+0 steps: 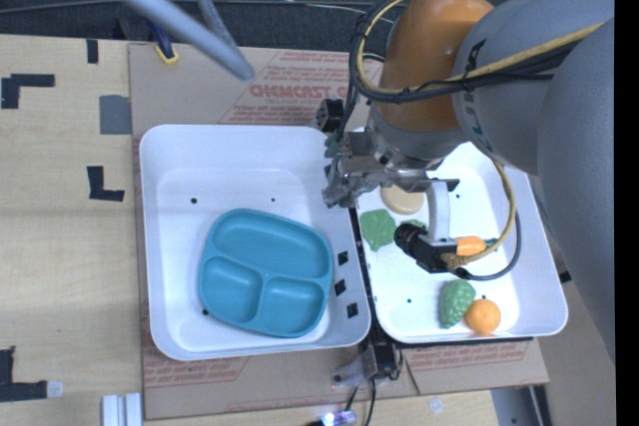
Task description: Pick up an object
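Note:
My gripper [342,187] hangs low over the wall between the two bins, near its far half, below the orange wrist band. In the right bin [534,314], a pale green leafy piece [377,228] lies just to the gripper's lower right, close to the shared wall. A cream round piece [403,201] sits right behind it, partly under the wrist. A darker green bumpy piece [456,302] and an orange ball [484,316] lie together at the bin's near side. I see nothing between the gripper's tips.
A blue divided plate [265,272] lies in the near half of the left bin [165,214]. The arm's bulk covers the far part of the right bin. A grey pole crosses the top left above the bench.

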You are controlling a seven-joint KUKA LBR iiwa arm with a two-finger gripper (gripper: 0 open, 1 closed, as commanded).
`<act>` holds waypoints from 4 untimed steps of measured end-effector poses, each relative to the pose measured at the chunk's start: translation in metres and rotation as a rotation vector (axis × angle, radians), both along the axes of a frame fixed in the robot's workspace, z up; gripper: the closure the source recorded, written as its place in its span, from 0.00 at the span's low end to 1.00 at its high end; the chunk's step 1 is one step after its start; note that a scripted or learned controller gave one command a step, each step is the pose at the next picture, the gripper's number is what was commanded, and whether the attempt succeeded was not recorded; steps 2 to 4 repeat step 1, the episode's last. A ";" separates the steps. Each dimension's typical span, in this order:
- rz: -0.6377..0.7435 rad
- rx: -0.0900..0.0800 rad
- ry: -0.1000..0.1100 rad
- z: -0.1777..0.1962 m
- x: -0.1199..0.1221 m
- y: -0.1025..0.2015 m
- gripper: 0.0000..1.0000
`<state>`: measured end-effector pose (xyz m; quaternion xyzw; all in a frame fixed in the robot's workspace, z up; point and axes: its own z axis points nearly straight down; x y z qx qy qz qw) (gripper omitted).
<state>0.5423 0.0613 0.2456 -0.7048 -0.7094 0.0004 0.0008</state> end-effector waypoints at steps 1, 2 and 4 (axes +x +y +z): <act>-0.004 -0.001 0.001 0.000 0.000 -0.003 0.00; -0.004 -0.001 0.001 0.000 0.000 -0.003 0.00; -0.004 -0.001 0.001 0.000 0.000 -0.003 0.00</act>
